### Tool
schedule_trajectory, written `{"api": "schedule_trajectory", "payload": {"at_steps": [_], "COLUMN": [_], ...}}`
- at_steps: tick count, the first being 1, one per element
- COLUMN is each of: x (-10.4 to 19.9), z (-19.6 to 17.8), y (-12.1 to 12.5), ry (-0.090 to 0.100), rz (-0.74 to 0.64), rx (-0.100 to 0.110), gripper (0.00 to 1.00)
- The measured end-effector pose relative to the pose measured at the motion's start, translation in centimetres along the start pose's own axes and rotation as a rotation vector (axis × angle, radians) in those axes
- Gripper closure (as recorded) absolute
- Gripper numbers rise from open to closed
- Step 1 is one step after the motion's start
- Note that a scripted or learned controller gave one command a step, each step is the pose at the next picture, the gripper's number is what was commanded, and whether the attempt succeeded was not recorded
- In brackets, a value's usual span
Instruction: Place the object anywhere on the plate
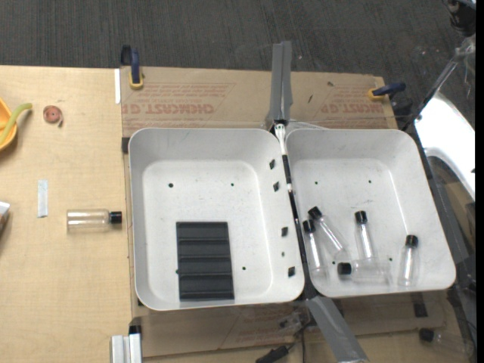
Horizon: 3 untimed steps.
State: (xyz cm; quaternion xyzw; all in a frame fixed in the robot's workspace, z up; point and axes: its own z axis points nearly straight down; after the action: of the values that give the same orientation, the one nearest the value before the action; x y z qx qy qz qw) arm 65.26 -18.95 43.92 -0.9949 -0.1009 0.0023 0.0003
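How the jaws are standing cannot be told from this view, nor whether they are carrying anything, so the step in hand is judged to be the pick.

The task's things are lying in the right bin (pixel 420 165), towards its near side: five clear vials with black caps. Two of them, the left vial (pixel 311 246) and the tilted vial (pixel 327 233), are crowding each other near the bin's left wall. The flat vial (pixel 361 271) is lying crosswise along the near wall. The middle vial (pixel 364 237) and the right vial (pixel 409 259) are lying apart from the others, and either is probably offering the cleanest grasp.

A good pick is likely coming down across a vial's long axis, closing on the glass body rather than the cap, since round glass is apt to be rolling or slipping away.

The black ribbed plate (pixel 204 260) is sitting in the near half of the left bin (pixel 138 203), well apart from the vials. The carry should be clearing the two bin walls meeting between them, and the release should be low, so the vial is settling along the ribs.
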Motion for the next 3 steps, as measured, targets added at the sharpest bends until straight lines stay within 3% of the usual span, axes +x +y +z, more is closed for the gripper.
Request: {"api": "schedule_trajectory", "payload": {"at_steps": [1, 2, 3], "x": [-7.2, -0.2, -0.7], "z": [0.0, 0.0, 0.0], "y": [1.9, 1.3, 3.2], "ry": [-0.001, 0.0, 0.0], "rz": [-0.008, -0.022, 0.0], "rx": [0.001, 0.0, -0.001], "gripper": [0.0, 0.0, 0.0]}}
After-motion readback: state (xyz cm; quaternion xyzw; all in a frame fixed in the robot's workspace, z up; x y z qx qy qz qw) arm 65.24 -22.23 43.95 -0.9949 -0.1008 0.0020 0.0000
